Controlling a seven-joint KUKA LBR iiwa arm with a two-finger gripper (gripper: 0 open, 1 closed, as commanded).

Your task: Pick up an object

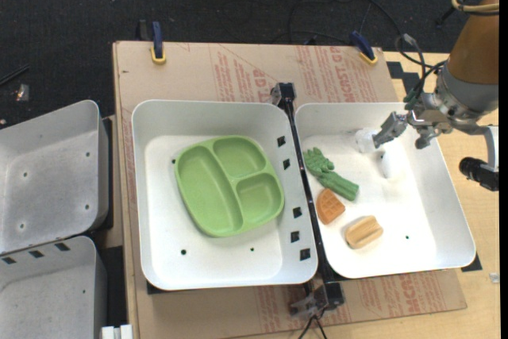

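Seen from above at a slant, two shallow white bins sit side by side on a cardboard-covered bench; the left bin [151, 171] holds a light green divided plate [228, 185] with three compartments, lying flat near the bin's middle; the right bin [444, 226] holds three small toy foods grouped toward its left half; a green leafy vegetable piece [329, 173] lies nearest the divider between the bins, tilted from upper left to lower right; just below it, touching or nearly touching, is an orange-brown piece [330, 207]; a tan bread roll [363, 232] lies a little further down and to the right, apart from the others; the arm [475, 52] comes in from the right, grey with an orange band, and its gripper [379, 148] hangs over the upper middle of the right bin; the pale fingers blur against the white bin floor, so whether the jaws are apart or together cannot be told; nothing is visibly between them; the three foods lie below and to the left of the gripper, the green piece nearest, the roll well apart; two more white trays [48, 163] sit off the bench at left.
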